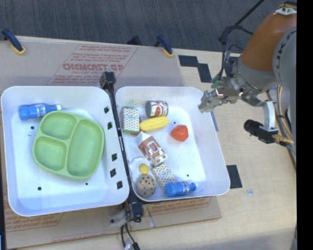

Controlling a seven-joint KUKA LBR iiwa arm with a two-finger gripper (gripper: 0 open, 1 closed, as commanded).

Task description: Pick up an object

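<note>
Your gripper (207, 104) hangs at the far right rim of the right bin (215, 150), with nothing between its fingers; you cannot tell from this angle whether they are parted or closed. I judge you are at the approach step: no object is picked yet, and the hand is off to the side of the pile, not above it.

The nearest candidate is the red pepper (180, 133), just below and to the left of the hand, standing clear of its neighbours. It is squat, with no marked long axis, so any wrist angle should serve. Further left of the hand lies the corn cob (154, 123), its long axis running left to right with a slight upward tilt toward the hand, and the can (157, 109) just beyond it.

The next move calls for you to shift left and down over the pepper, then descend with the fingers spread either side of it
</note>
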